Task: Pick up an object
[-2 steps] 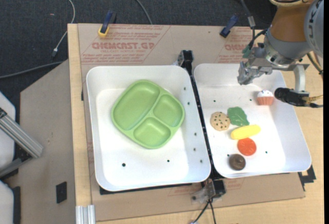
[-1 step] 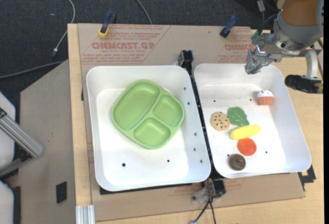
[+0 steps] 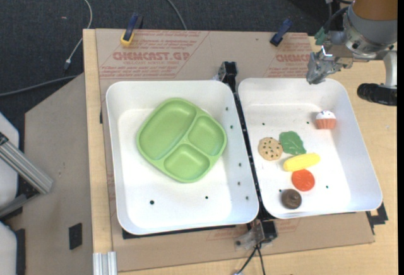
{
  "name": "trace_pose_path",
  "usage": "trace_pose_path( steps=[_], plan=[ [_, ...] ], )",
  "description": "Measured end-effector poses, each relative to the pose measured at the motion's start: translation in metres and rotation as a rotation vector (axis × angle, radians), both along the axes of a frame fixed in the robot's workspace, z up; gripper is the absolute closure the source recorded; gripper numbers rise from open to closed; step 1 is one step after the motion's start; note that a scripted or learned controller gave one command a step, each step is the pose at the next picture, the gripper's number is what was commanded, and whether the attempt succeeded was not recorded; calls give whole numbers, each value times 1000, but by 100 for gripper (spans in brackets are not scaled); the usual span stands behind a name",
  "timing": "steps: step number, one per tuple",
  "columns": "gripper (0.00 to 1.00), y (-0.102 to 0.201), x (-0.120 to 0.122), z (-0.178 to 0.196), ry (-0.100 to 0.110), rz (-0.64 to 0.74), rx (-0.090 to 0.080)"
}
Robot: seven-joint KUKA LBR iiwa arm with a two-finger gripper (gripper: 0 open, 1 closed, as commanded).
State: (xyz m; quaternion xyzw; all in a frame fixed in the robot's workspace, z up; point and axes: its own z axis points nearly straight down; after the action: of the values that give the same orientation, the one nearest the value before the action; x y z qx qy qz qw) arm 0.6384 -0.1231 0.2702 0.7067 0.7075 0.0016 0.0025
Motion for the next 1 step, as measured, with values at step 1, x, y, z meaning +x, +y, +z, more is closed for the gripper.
trace_pose_path(
  steps=[1],
  plan=[
    [100,53,-6,5,7,5,4]
  ],
)
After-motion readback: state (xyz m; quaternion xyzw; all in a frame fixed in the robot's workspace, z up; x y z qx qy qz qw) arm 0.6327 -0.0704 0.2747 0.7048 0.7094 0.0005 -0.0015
